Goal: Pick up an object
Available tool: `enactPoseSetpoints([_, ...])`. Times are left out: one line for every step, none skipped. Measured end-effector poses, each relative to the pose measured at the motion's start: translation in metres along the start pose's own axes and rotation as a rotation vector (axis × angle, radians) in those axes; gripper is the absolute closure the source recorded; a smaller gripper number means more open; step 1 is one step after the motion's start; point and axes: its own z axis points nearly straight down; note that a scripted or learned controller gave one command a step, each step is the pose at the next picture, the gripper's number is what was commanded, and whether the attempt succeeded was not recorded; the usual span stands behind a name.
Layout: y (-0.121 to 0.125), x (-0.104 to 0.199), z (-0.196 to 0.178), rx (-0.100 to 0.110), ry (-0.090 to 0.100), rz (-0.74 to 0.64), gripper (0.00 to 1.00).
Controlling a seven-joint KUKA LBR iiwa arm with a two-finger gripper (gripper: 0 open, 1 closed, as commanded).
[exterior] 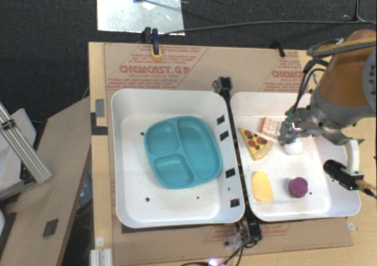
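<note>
In the right bin (330,206) lie a toy pizza slice (255,143), a pink-and-white patterned packet (270,126), a yellow oval piece (262,186), a purple ball (298,186) and a small white object (293,148). My gripper (288,135) hangs low over the bin's middle, right above the white object and just right of the packet. The arm's wrist covers the fingers from this angle.
The left bin (126,141) holds a teal divided plate (182,151). A black divider with clips (231,141) runs between the bins. Cardboard lines the bench behind, with a blue-and-yellow clamp (154,41) at its far edge.
</note>
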Motion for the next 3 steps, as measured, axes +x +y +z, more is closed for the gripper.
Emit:
enactPoseSetpoints([0.027,0.052,0.008,0.002,0.001,0.0,1.0])
enactPoseSetpoints([0.045,0.107,-0.002,0.0,0.001,0.0,1.0])
enactPoseSetpoints([0.07,0.146,-0.012,0.0,0.0,0.002,1.0])
